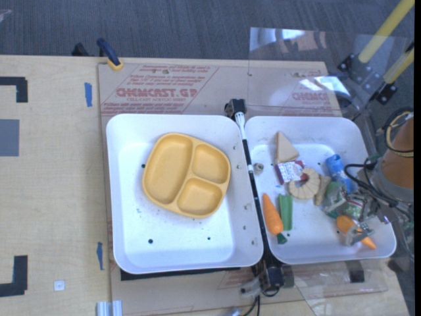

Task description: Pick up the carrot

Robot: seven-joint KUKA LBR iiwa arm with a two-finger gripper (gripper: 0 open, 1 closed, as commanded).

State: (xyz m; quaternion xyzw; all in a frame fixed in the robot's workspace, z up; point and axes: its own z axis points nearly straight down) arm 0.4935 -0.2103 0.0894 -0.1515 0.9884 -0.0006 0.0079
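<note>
A: Where's your carrot (pixel 272 214)?

B: In the right bin (pixel 309 252), near its left wall toward the front edge, lying just beside a green stick (pixel 286 212). A cracker wedge (pixel 285 147) sits toward the back.

A: Any writing you can read?

B: Red "CHEMCAST" lettering on the brown sheet (pixel 158 91) behind the bins. The left bin (pixel 125 196) carries a yellow divided plate (pixel 186 174). Wooden bench (pixel 52 176), grey carpet (pixel 164 12) beyond.

A: And the gripper (pixel 358 228)?

B: At the right bin's front right corner, amid clutter. You can't tell whether its fingers are apart or closed.
</note>
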